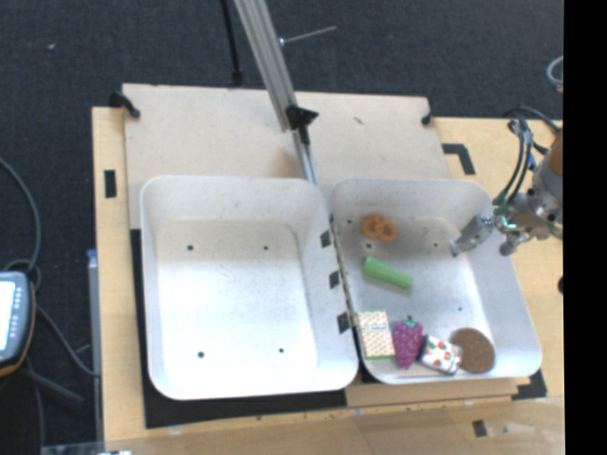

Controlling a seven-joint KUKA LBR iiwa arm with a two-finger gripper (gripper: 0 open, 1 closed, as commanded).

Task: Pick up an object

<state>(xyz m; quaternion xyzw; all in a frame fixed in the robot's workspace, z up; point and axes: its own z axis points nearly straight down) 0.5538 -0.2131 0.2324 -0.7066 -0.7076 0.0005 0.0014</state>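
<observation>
The right bin [493,292] holds several small objects. An orange pretzel-shaped piece [378,227] lies near its back left. In front of that is a green block [387,273]. Along the front wall sit a pale patterned box [375,335], a purple fruit [408,341], a small red-and-white box [440,354] and a brown disc [472,349]. My gripper [490,242] hangs over the bin's back right corner, open, with nothing between its fingers. It is well to the right of the pretzel piece and the green block.
The left bin [152,254] stands beside the right one, sharing a middle wall. A slanted metal pole [270,55] rises behind the bins. Cables run by the arm at the right edge. A handheld device [11,316] lies at the far left.
</observation>
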